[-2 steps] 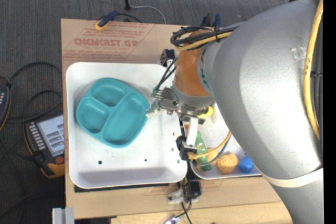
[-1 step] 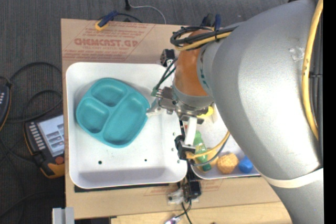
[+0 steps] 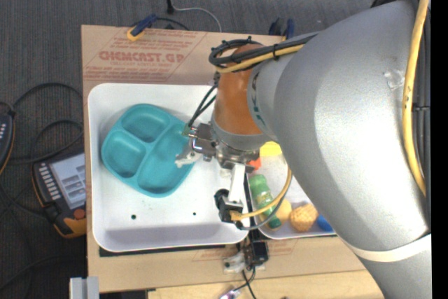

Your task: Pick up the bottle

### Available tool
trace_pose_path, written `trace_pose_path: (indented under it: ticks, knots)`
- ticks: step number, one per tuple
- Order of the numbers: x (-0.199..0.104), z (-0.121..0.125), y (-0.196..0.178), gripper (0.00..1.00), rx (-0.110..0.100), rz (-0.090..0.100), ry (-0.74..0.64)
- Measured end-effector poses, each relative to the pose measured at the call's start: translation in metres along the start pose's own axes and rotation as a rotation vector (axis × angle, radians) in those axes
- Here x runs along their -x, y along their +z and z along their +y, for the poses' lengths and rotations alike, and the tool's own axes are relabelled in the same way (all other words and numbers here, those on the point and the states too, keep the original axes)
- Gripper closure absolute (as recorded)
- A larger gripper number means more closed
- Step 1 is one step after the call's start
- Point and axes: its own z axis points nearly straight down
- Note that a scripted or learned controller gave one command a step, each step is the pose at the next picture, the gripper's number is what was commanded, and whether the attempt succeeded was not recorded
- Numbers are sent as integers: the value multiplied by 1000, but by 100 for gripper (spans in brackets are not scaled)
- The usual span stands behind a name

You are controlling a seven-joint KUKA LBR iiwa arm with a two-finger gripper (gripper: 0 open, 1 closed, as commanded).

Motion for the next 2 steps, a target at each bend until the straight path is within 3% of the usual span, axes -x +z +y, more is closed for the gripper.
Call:
trace_pose_path:
  ticks: [1, 2]
  knots:
    - [3, 0, -9, 100, -2, -7, 2]
    - [-9, -52, 3, 100, 0, -9, -237]
